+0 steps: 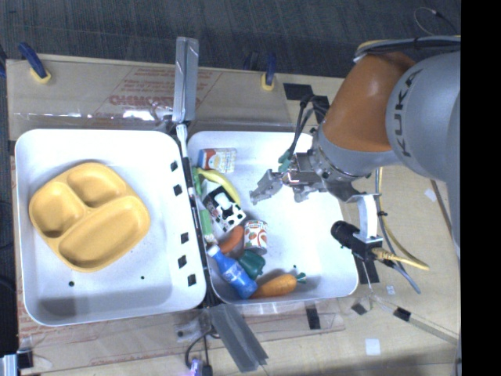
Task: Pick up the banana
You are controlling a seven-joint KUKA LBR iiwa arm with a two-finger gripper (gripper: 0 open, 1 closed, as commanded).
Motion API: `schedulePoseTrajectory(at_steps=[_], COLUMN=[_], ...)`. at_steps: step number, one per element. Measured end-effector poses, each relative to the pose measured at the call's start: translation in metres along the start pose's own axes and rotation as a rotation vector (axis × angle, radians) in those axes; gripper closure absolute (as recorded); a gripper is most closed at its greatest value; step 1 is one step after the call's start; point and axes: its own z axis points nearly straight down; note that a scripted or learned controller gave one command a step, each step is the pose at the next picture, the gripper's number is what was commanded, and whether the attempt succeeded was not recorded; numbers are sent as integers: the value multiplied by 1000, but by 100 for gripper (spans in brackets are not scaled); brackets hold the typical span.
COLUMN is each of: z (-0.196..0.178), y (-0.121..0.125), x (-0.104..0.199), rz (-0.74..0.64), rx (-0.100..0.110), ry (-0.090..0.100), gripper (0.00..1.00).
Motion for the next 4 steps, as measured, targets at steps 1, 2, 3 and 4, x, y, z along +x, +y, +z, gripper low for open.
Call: schedulePoseTrajectory(at_steps=[1, 2, 3, 4], z=[44, 44, 131, 121], y=[108, 108, 102, 102], x=[39, 39, 13, 12], rz=[-135, -135, -174, -178], rx=[-2, -2, -7, -6], ry=[-1, -1, -2, -3], gripper=[0, 0, 0, 100])
